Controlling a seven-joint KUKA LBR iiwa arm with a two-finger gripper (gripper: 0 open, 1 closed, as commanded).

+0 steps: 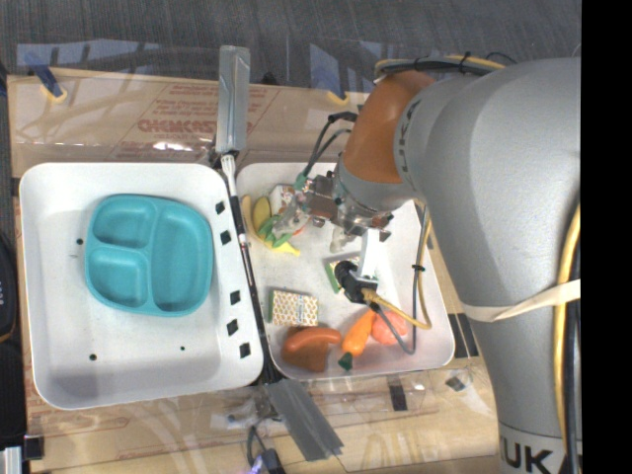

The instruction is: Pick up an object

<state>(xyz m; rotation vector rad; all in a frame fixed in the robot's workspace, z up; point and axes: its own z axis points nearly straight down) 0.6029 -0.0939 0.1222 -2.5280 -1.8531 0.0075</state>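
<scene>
The right bin (440,336) holds several small toy foods. A yellow piece (261,213) and a green piece (268,231) lie at its left wall. My gripper (289,211) hangs low right beside them, at the upper left of this bin, and its tips blend with the green and yellow pieces. A chequered wafer (294,308) lies lower down. A red-brown lump (309,349), an orange carrot (357,335) and a pinkish piece (388,330) sit along the front wall.
The left bin (54,358) holds a teal divided plate (150,255). My grey arm covers the right side of the right bin. A grey bar (232,97) stands behind the wall that divides the two bins.
</scene>
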